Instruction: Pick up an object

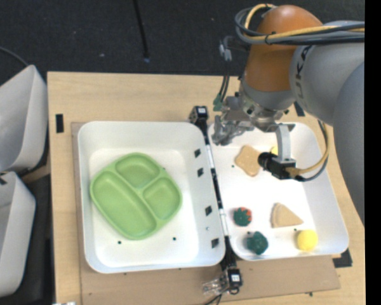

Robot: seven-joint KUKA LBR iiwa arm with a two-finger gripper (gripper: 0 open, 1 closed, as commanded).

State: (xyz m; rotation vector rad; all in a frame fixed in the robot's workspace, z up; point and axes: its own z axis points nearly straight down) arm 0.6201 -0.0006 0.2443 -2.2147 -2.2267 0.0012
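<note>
Camera view shows you the grey arm's hand [227, 131] at the right white plastic bin's [327, 199] 11 o'clock corner, grip unreadable; tan toast-shaped piece [247, 160] lies just beside it.

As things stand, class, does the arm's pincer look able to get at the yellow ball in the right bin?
Probably yes: the yellow ball lies uncovered near the right bin's front corner, apart from the other pieces, though the bin wall stands close beside it.

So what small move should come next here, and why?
Probably lower the gripper toward the tan bread-like piece just below it in the right bin. The gripper sits over the bin's upper left corner, nothing is visibly held, and that piece lies nearest.
</note>
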